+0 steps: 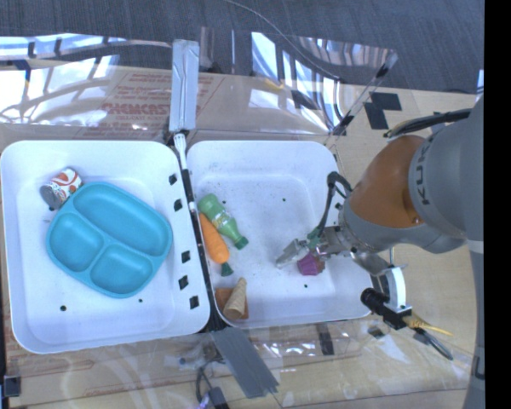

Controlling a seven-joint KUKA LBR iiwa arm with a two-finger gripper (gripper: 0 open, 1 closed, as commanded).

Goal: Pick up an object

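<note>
Gripper [300,252] low over right white bin [264,164]

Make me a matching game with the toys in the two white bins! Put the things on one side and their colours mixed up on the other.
Things:
1. divided plate
2. toy bottle
3. toy carrot
4. small toy by the gripper

Colours:
A. orange
B. purple
C. blue
D. green

Pairs: 1-C, 2-D, 3-A, 4-B
</note>
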